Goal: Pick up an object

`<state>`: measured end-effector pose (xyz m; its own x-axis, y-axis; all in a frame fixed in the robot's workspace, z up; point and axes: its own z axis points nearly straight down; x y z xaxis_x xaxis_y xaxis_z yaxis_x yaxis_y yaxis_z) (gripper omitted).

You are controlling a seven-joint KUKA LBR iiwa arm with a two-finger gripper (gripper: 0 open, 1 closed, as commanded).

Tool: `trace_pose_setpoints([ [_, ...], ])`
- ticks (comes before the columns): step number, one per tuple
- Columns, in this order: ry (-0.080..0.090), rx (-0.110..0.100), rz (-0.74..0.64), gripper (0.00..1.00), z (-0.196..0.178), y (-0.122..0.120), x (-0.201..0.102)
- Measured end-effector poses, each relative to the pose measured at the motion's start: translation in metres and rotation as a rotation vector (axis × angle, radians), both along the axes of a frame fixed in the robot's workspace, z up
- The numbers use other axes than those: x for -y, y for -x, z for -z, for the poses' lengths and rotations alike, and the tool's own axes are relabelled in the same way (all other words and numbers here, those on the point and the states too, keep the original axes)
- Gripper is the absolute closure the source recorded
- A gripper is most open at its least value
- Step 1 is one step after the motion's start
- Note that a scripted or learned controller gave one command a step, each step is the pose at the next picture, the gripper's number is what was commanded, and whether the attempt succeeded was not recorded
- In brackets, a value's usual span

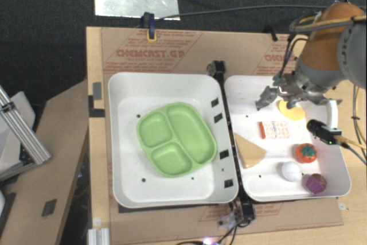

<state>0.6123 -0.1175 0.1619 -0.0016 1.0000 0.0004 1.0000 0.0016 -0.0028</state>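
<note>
A flat yellow piece [296, 112] lies toward the far side of the right-hand white bin [243, 101], partly tucked under the robot's wrist. The gripper [276, 101] hangs just beside it, on its left, low over bare bin floor. Its two grey fingers [264, 101] look spread apart, with nothing between them.

Other small things share this bin, all lying apart from one another. A small white card with orange-red edges [274, 129] lies just in front of the yellow piece. A tan wedge [250, 152] sits against the wall nearest the other bin. An orange-red toy fruit with a green top [306, 152] sits toward the right side. In front of it is a white ball [291, 171], and a purple lump [315, 183] rests in the near right corner.

The left-hand white bin [126, 123] holds one thing: a pale green plate [195, 135] divided into three compartments, lying flat and turned at an angle near the middle, with nothing in any compartment.

Both bins rest side by side on a printed cardboard sheet [172, 54]. The grey arm [327, 49] reaches in from the right.
</note>
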Motion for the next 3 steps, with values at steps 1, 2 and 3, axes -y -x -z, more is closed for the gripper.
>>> trace_pose_setpoints([
  [1,0.000,0.000,0.001,0.00,0.054,0.007,0.007],
  [2,0.001,0.006,0.000,0.00,0.077,0.006,0.007],
  [3,0.001,0.008,0.000,1.00,0.066,0.005,0.007],
])
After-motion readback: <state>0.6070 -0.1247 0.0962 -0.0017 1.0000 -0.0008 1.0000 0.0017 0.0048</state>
